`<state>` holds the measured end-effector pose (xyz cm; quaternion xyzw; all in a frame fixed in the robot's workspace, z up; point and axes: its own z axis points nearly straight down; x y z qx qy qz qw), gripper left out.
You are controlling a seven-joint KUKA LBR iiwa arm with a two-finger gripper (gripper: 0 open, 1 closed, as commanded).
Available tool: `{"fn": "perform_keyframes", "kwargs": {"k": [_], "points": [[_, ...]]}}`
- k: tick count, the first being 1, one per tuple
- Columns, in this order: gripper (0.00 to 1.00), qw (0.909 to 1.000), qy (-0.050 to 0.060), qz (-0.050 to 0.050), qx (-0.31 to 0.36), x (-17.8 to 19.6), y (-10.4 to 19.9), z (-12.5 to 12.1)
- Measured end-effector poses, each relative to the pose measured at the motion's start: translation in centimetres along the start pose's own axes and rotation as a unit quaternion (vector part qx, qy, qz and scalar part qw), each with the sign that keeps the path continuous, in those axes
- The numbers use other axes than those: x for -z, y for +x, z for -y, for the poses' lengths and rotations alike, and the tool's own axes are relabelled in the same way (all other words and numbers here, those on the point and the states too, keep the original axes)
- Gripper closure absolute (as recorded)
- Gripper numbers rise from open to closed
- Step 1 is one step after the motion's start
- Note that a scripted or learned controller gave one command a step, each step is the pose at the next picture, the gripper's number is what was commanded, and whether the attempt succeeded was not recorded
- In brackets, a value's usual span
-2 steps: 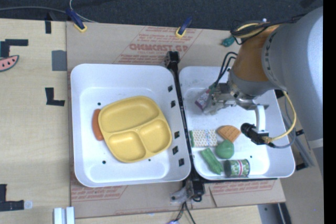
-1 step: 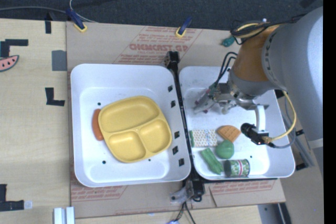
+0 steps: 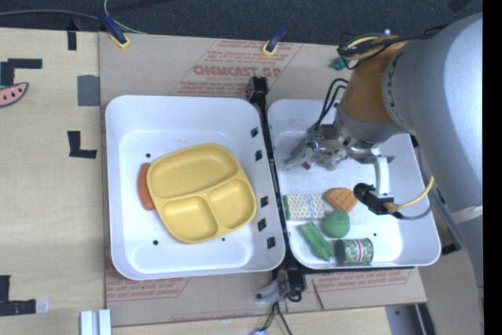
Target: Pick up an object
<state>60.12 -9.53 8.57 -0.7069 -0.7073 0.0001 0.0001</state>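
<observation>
My gripper [image 3: 310, 155] hangs low over the upper middle of the right bin [image 3: 408, 247], its metal fingers pointing down and left. Nothing shows between them. Below it, toward the bin's front, lie a pale patterned packet [image 3: 304, 206], an orange piece [image 3: 340, 198], a round green item [image 3: 336, 223], a long green vegetable [image 3: 314, 240] and a small can with a red and green label [image 3: 354, 251]. The gripper stands apart from all of these, roughly a packet's length above the packet.
The left bin [image 3: 125, 169] holds a yellow divided plate [image 3: 202, 191] with an orange-red object [image 3: 144, 186] tucked under its left edge. A black divider [image 3: 267, 169] runs between the bins. My arm's grey bulk and orange band [image 3: 369, 90] cover the right bin's upper right.
</observation>
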Motion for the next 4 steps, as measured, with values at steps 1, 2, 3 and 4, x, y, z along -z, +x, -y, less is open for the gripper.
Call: {"fn": "perform_keyframes", "kwargs": {"k": [1,2,3,4], "points": [[1.0,1.0,-0.001,0.0,0.0,0.94,0.01,-0.03],[0.0,1.0,-0.002,0.001,0.001,0.96,0.01,-0.05],[1.0,1.0,-0.001,0.0,0.001,1.87,0.1,-0.03],[0.0,1.0,-0.001,0.0,0.001,1.85,0.09,-0.03]]}}
